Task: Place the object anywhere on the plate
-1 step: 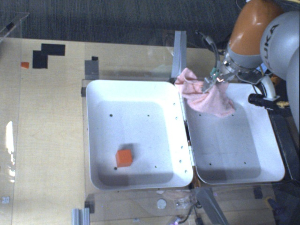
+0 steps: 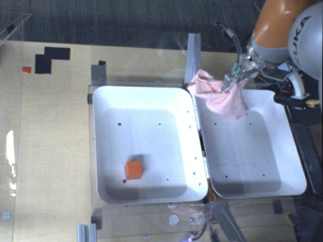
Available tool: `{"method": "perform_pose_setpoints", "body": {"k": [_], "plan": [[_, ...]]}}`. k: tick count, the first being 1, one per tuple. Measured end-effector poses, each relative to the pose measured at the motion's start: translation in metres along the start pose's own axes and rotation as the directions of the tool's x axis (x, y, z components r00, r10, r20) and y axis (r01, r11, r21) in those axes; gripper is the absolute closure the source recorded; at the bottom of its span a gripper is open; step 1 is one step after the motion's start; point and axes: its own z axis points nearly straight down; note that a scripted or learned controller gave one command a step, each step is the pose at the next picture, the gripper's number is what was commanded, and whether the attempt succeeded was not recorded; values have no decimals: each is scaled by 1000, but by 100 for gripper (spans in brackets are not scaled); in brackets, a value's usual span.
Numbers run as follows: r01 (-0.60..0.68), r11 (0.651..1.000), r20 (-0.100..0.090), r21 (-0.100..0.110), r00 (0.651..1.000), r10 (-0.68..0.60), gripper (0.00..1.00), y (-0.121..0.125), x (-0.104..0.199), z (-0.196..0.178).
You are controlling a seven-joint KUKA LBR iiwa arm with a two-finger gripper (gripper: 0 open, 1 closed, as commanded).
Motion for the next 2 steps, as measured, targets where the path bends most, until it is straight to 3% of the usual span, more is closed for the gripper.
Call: {"method": "perform_pose_setpoints", "body": {"k": [1, 2], "plan": [[393, 919, -1, -1, 919, -393, 100, 17, 51, -12], [722, 692, 0, -4, 692, -722, 100, 42, 100, -18]]}}
